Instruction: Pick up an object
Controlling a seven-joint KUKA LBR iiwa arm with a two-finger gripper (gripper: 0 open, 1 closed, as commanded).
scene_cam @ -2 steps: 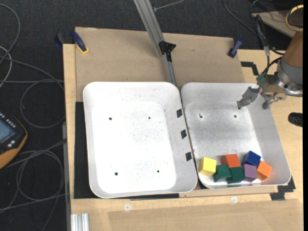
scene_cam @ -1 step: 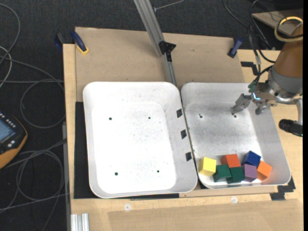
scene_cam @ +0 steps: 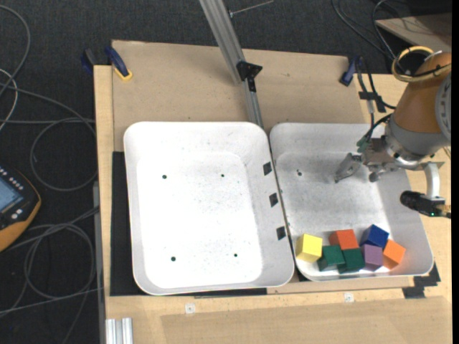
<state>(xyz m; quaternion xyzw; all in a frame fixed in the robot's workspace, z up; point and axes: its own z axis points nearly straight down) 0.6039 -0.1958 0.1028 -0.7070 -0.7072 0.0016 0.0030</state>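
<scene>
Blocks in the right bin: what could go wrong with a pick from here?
1. The blocks are packed touching along the right bin's near wall, so the fingers may find no gap and shove neighbours instead.
2. The orange block and purple block sit in the corner by the rim; the gripper could strike the wall coming down.
3. The gripper hangs well behind the cluster, so a straight descent would likely close on nothing.

Light was even and fairly bright, coming from above. The two white bins (scene_cam: 193, 138) looked close to washed out, with faint grey shading along their inner walls. Shadows were soft and short. The dark floor (scene_cam: 50, 63) kept little detail. Focus was moderately sharp, slightly grainy, with no clear edge distortion.
</scene>
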